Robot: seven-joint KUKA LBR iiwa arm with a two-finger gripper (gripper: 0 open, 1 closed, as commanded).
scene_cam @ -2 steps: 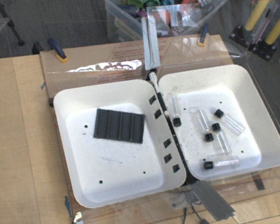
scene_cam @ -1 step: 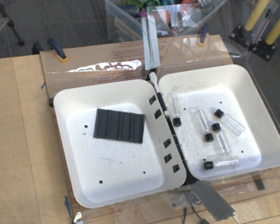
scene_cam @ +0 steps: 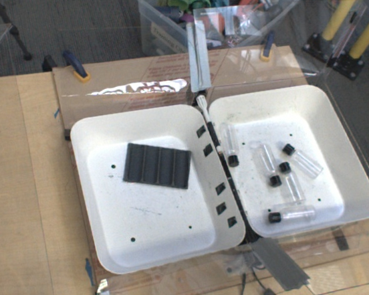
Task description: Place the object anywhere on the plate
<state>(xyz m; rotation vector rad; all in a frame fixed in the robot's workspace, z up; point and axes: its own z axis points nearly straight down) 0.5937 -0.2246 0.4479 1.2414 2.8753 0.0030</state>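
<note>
Lying in the right bin [scene_cam: 347, 156], five clear black-capped vials [scene_cam: 291, 187], long axes mostly running up-down frame, lowest vial [scene_cam: 291, 215] crosswise, one black ribbed plate [scene_cam: 157, 165] in the left bin [scene_cam: 98, 209], tilted slightly.

Station hardware in sight: shallow white left bin [scene_cam: 82, 190] and right bin [scene_cam: 355, 154] side by side, black tabs [scene_cam: 218, 187] along the shared rim, on a pale wooden bench [scene_cam: 16, 199]
</note>
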